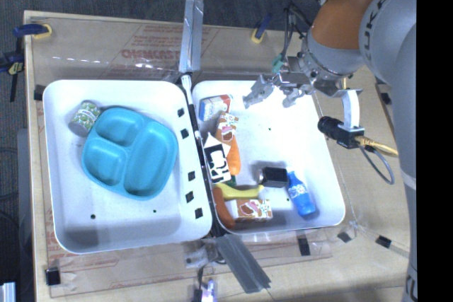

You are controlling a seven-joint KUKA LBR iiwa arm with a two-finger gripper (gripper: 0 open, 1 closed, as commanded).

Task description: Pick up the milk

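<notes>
— Any lettering you can make out?

— On the grey arm (pixel 386 18), dark letters run down its casing near the orange band — they look like the start of "KUKA", cut off at the edge.

— And on the bench (pixel 106 46)?

— Red print lies under the clear sheet behind the bins, too faint and upside down to read.

— The cartons?

— The milk (pixel 218 159) carries a black-and-white pattern, no legible words; the other packs' labels are too small.

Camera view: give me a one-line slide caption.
Gripper open above the right bin's far edge, holding nothing; black-and-white milk carton lies by the divider, blue tray in left bin.
</notes>
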